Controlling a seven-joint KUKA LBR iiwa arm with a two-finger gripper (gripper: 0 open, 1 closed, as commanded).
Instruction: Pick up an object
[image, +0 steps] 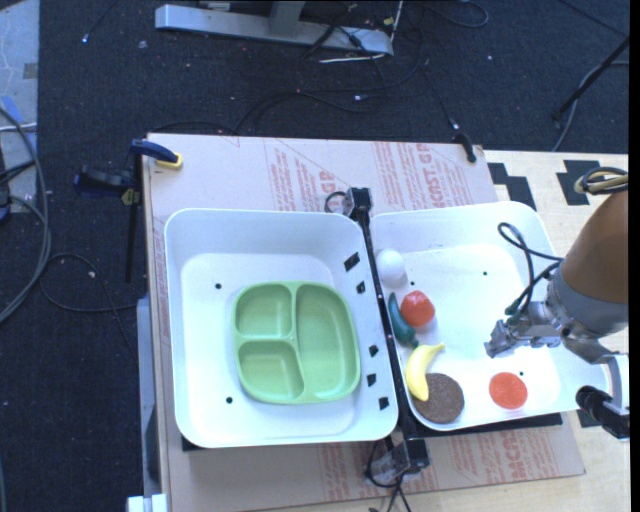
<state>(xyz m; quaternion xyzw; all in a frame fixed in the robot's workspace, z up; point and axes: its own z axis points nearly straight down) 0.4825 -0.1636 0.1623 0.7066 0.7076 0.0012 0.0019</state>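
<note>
The right bin (470, 235) holds a white egg-like ball (389, 266), a red tomato (417, 309) with a green piece (401, 323) beside it, a yellow banana (420, 368), a brown round cookie (441, 397) and a flat red disc (508, 390). My gripper (505, 340) hangs over the right part of this bin, a little above and left of the red disc. I see nothing between its fingers. The arm's orange band (605, 255) fills the right edge.
The left bin (200, 300) carries a green divided plate (296, 341). A black divider with clips (372, 300) runs between the bins. Cables (520, 250) trail from the wrist across the right bin's far side. A blue clamp (155, 152) grips the board's far left corner.
</note>
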